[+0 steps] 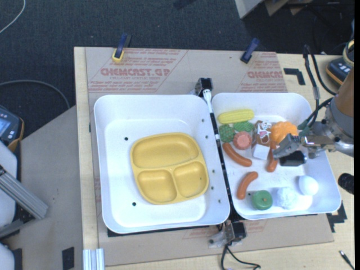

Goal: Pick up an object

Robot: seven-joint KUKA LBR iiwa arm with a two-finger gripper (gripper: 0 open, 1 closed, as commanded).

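Nearest you, at the front of the right bin (pixel 320 198), sit a green round piece (pixel 261 199), a crumpled white item (pixel 287 197) and a white egg (pixel 307 185), close together in a row. Just behind the green piece you have a short sausage (pixel 246 184) lying on a slant, and a longer sausage (pixel 237 154) further back toward the divider. Along the back of that bin you can see a yellow corn cob (pixel 235 116), a green leafy piece (pixel 227 133), a pinkish round piece (pixel 243 140) and a small white box-like item (pixel 262 133), all crowded together.

Your jaws (pixel 288 149) are low over the middle of the right bin, with the arm (pixel 340 122) reaching in from the right. An orange object (pixel 283 131) lies right against them on the far side, and a slim red-orange piece (pixel 271 162) just below. You cannot tell from this slant how far the jaws are parted, or whether they have hold of anything; the dark fingers blur into the clutter.

Your left bin (pixel 112 151) carries a yellow divided tray (pixel 169 166) lying flat, and both bins rest side by side on the counter (pixel 169 66).
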